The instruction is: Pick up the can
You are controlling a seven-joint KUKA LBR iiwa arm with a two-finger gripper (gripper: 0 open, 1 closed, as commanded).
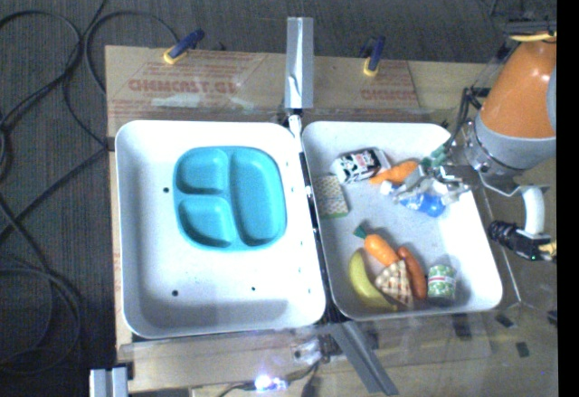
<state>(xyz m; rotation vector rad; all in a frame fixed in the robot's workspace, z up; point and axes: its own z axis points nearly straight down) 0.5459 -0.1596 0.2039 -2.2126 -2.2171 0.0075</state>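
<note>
While the can (441, 281) is standing upright in the right bin's (470, 232) near corner beside a hot dog (414, 270), the end effector (432, 180) is hovering well apart over blue clutter, finger state indiscernible.

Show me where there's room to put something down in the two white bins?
Left bin: bare floor all around the blue tray, widest below it. Right bin: a small open patch mid-floor, between the sponge, the carrot and the gripper. Its top is crowded, and so is its bottom by the banana and can.
</note>
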